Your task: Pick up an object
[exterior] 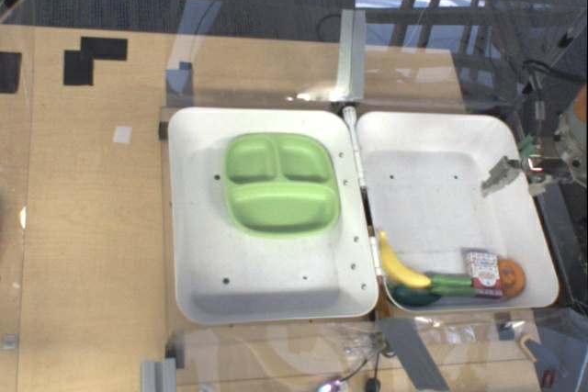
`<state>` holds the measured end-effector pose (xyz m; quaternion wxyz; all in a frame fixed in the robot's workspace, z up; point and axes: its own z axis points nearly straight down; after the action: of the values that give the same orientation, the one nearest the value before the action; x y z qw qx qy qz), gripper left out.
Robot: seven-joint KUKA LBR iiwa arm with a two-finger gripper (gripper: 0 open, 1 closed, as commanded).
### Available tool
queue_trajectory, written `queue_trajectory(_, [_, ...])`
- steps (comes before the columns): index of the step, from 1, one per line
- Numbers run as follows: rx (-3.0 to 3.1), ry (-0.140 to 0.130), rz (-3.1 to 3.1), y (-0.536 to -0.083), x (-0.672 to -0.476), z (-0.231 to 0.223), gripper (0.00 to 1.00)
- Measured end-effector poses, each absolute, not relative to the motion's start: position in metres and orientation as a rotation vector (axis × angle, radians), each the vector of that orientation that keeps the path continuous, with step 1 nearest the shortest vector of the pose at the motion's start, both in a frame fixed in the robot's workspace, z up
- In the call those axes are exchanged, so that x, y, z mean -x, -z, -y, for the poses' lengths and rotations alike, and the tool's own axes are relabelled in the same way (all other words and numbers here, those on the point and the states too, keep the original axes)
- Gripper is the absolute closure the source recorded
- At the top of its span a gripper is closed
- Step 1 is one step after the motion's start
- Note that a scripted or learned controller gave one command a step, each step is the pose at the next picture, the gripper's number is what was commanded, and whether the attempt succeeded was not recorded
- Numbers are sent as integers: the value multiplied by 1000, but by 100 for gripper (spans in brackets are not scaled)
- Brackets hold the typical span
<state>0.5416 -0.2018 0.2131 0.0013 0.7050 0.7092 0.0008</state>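
Banana (401, 263) in right bin (432, 138) near corner: light, smooth, curved, best pinched across mid-body; gripper (503, 173) hovers apart, jaw state unreadable.

Nothing is reading clearly: the small packet (482, 266), lying below the hand (503, 172), is showing only blurred red-and-white print.

Divided plate (279, 183) in left bin (197, 289); banana (401, 263) in right bin (432, 138).
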Motion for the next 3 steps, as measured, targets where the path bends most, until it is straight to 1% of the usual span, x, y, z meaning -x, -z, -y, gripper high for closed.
queue_trajectory(1, [-2204, -7, -2229, -225, -544, 201, 100])
queue_trajectory(2, [-2321, -2, -2115, -167, -487, 174, 100])
queue_trajectory(3, [-2554, -2, -1827, -142, -529, 199, 100])
